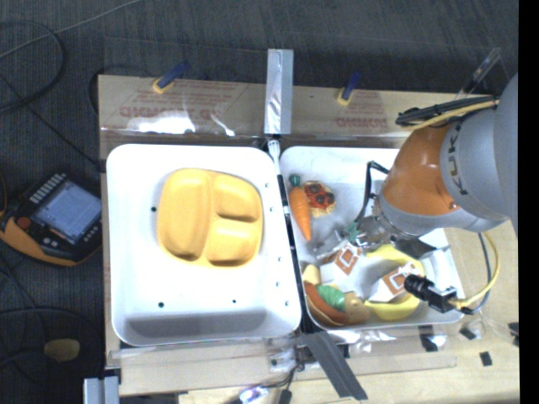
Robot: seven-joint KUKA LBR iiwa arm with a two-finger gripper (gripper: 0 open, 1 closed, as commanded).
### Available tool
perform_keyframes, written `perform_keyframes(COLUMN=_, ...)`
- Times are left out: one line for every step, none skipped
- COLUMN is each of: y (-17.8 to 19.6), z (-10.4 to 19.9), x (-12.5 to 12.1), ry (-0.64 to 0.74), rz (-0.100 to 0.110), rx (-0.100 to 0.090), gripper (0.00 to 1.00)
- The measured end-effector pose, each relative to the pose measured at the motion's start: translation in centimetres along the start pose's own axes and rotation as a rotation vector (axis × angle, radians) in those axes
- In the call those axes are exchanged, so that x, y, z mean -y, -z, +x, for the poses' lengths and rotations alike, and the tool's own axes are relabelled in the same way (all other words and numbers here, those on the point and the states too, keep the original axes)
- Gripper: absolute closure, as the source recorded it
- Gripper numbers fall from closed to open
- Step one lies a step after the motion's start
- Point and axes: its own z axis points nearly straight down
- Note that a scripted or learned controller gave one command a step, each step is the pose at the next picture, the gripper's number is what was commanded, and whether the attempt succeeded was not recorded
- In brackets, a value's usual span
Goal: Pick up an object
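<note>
The arm leans over the right bin, its gripper low among the toys; whether the claw is apart or together cannot be told. Near it lie a carrot and a banana; a yellow divided tray sits in the left bin.

A yellow divided tray lies in the white left bin, while the white right bin holds an orange carrot, a yellow banana and white-and-orange tags, under the grey arm with its orange band.
</note>
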Motion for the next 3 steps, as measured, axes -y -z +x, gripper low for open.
perform_keyframes(y=0.9, z=0.0, x=-0.2, ry=-0.001, rz=-0.002, rx=-0.002, gripper=1.00)
perform_keyframes(y=9.1, z=3.0, x=0.7, ry=-0.017, rz=0.022, rx=-0.007, gripper=1.00)
perform_keyframes(y=15.6, z=8.6, x=-1.8, ry=-0.176, rz=0.023, rx=-0.004, gripper=1.00)
